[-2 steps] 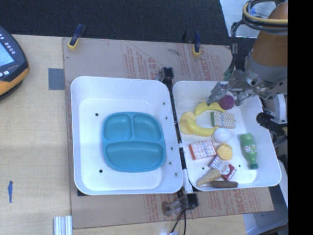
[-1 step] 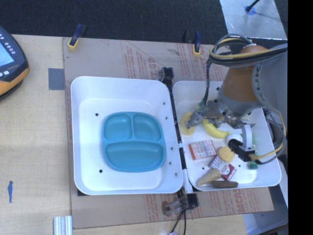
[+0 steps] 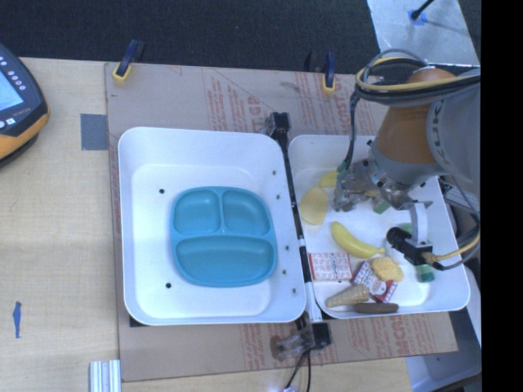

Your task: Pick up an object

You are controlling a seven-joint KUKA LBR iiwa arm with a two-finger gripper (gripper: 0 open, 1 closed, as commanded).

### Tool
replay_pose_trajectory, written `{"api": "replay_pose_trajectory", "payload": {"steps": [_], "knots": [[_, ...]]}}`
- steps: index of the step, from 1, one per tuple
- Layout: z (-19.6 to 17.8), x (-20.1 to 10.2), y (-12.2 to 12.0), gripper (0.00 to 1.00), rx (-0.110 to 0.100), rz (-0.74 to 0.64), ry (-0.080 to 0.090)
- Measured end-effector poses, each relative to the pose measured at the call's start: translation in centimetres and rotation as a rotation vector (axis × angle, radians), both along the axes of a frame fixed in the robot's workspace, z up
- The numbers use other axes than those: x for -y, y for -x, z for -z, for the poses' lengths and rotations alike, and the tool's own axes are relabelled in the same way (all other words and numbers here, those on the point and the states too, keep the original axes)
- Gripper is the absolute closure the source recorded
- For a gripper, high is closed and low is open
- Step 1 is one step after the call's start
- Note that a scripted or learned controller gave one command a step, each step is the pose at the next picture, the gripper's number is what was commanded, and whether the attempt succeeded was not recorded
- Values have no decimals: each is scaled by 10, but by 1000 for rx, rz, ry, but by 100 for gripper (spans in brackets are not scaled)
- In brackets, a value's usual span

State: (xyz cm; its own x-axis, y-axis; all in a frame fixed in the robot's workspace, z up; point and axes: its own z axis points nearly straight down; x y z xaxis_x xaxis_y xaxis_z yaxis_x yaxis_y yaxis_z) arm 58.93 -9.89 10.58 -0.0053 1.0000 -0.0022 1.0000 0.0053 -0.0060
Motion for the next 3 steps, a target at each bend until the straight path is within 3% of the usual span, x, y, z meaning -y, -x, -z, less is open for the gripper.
{"api": "replay_pose_trajectory", "payload": {"steps": [1,2,3], "knots": [[0,0,0,0,0,1,0],[16,-5,59,0,-6,2,-4],[4,-3,56,100,-1,0,-2]]}}
